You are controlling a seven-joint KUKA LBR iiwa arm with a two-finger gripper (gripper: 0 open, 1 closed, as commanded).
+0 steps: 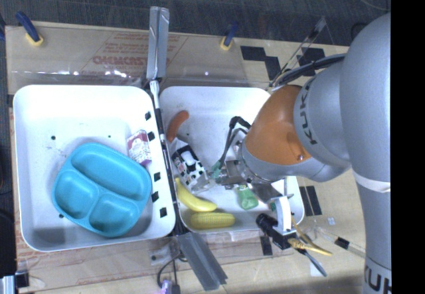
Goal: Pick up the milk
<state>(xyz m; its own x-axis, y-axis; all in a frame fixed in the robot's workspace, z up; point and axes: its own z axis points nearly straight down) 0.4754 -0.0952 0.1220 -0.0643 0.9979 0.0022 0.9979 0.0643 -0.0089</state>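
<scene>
Bench inventory: two white bins, arm over the right one

Arm (332,113): grey KUKA iiwa with an orange band, reaching in from the right and covering much of the right bin's (206,103) far side. Gripper (222,176): low inside that bin, just right of the milk. Its tip is partly hidden under the wrist, so I cannot tell how it is set, and nothing can be made out in its grasp.

Right bin, contents:
- Milk carton (188,165): small, white with black cow patches, lying tilted near the bin's left wall, about midway down. It rests on the bin floor, very close to the gripper tip; contact cannot be judged.
- Banana (194,200): yellow, just in front of the milk carton.
- Corn cob (212,220): yellow, lying along the bin's near wall, beside the banana.
- Sausage (176,124): reddish-brown, behind the milk carton, near the left wall.
- Green item (248,198): small, under the arm's wrist; kind not clear.

Left bin (40,103), contents:
- Blue divided plate (101,188): three compartments, lying in the near middle of the bin.
- Small packet (139,147): purple and white, leaning by the bin's right wall, touching the plate's far edge.

Bench: blue clamps (29,28) at the far edge.
</scene>
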